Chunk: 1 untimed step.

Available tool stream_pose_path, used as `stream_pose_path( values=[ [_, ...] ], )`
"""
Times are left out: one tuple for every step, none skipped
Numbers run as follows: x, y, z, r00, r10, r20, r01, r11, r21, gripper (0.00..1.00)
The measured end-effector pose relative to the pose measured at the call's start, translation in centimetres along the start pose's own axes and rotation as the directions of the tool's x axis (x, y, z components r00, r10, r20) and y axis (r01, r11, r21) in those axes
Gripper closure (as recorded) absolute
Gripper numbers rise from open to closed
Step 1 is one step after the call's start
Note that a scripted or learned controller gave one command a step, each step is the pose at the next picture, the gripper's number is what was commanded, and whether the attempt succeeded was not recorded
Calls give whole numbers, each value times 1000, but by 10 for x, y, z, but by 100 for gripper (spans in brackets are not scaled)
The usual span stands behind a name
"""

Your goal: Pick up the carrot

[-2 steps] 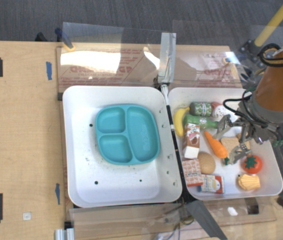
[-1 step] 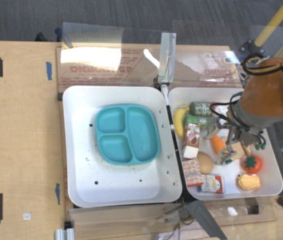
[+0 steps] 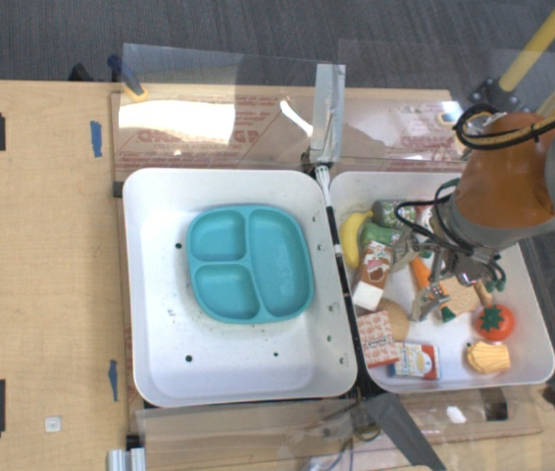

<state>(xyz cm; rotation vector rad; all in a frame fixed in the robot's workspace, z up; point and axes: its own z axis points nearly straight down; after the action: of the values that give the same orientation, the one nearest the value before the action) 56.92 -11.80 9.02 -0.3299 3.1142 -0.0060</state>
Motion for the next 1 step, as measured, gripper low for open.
stream_pose_path(
  values=[
    [-5, 1, -13, 1000, -2, 15, 2, 1000, 3, 100]
  ],
)
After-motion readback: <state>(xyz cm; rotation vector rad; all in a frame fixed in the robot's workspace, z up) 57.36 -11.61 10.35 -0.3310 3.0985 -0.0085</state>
